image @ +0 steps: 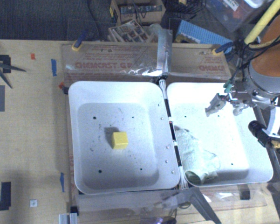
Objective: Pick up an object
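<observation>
A small yellow block (120,140) lies near the middle of the left bin (84,97). In the right bin (256,171) a crumpled white cloth (192,148) lies along the left wall, and its rolled greenish end (199,175) rests at the front left corner. My gripper (226,107) hangs over the back part of the right bin, well behind and to the right of the cloth. Its two fingers stand apart and open, one grey fingertip (214,105) pointing left, with bare bin floor showing between them.
A metal divider (170,129) separates the two bins. Behind them lie cardboard sheets (112,62) held by clamps. The arm's orange and grey body (270,73) with cables overhangs the right bin's far right side. Clutter and boxes stand beyond the bench.
</observation>
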Robot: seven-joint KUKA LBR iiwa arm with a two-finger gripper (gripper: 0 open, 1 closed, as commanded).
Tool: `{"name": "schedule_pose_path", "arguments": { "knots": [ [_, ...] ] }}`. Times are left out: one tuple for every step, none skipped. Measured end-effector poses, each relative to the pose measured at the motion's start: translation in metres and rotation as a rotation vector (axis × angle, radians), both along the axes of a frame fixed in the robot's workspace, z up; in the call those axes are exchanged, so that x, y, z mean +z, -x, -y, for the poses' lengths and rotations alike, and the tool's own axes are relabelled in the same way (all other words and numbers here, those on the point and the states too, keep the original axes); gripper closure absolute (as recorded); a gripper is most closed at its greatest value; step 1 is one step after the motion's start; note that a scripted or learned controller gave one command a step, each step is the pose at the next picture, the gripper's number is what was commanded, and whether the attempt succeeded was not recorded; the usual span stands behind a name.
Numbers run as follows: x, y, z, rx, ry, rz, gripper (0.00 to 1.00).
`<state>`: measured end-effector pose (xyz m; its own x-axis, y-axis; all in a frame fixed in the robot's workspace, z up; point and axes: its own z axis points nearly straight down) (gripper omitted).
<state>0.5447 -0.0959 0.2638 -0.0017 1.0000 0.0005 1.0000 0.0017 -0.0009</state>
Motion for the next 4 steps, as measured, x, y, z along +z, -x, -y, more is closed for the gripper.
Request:
{"name": "schedule_pose_path", "arguments": {
  "knots": [
    [-0.079,0.065,-0.023,0.163,0.000,0.001,0.00],
    [-0.069,0.065,-0.021,0.158,0.002,0.005,1.00],
    [-0.079,-0.055,-0.046,-0.431,0.002,0.000,1.00],
    [-0.079,-0.032,-0.058,-0.230,0.000,-0.002,1.00]
  ]
}}
